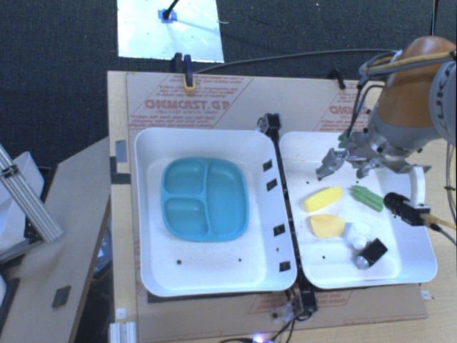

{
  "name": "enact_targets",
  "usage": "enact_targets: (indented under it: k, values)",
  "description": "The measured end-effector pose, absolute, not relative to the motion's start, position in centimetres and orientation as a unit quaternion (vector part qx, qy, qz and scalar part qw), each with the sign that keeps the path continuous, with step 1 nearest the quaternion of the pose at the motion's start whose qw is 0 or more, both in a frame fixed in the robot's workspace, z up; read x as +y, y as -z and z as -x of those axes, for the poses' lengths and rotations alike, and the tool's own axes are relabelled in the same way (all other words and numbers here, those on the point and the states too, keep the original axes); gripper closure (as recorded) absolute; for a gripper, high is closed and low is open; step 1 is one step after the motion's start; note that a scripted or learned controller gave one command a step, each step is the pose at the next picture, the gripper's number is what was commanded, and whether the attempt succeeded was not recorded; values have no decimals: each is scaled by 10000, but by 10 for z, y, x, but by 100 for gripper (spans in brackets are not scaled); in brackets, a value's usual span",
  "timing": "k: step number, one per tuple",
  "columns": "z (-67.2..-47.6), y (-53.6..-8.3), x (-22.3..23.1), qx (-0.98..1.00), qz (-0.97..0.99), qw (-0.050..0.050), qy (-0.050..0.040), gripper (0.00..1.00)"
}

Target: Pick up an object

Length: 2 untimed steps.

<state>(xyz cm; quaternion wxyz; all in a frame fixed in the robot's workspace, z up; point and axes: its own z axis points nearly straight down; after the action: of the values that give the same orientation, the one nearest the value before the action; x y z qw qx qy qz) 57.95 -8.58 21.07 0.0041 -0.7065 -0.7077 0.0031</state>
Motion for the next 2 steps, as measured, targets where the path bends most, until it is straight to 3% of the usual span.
enact_targets:
  k: [1,2]
  values:
    - [-582,-217,-86,-7083,7059,-2,5,0]
    - [-584,-155,-90,-7073,7069,15,-11,0]
